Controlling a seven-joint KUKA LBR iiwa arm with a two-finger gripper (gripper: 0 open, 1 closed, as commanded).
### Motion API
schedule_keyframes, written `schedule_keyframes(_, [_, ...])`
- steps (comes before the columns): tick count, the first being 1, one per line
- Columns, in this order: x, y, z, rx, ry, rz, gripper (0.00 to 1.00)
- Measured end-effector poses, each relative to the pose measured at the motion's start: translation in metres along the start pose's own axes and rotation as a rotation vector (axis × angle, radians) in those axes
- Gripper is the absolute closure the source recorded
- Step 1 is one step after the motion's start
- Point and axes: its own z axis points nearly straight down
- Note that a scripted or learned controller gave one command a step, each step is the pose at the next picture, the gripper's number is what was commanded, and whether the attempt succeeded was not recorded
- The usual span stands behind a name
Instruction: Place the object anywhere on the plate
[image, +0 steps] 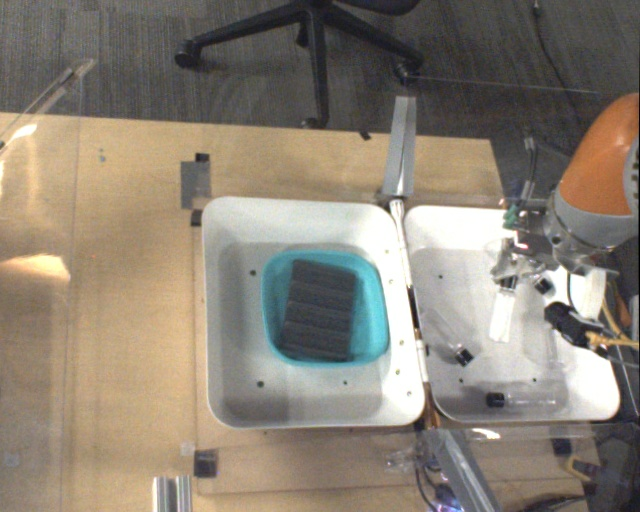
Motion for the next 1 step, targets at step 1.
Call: schedule_keyframes(1, [0.0471, -0.0749, 0.0055, 0.004, 0.001, -0.086, 1.00])
